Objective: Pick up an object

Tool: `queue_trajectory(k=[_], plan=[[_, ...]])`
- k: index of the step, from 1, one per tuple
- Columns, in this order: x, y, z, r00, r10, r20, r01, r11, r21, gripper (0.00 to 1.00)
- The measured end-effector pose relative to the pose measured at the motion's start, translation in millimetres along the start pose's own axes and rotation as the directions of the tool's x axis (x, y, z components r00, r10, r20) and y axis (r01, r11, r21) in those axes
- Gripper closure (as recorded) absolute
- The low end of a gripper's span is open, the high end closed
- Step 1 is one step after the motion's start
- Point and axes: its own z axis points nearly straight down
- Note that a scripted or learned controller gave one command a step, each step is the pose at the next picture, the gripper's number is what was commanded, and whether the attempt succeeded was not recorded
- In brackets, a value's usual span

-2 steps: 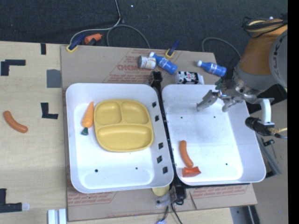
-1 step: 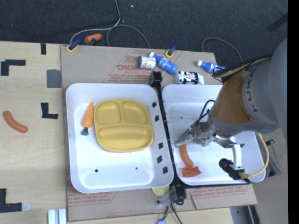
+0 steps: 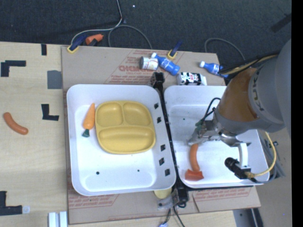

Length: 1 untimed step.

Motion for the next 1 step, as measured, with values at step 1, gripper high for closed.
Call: queue_trajectory(k=[1], plan=[[67.7,21.4,-93.3,1.0,-0.01,-0.006,0.01,1.0,-0.003,1.0]])
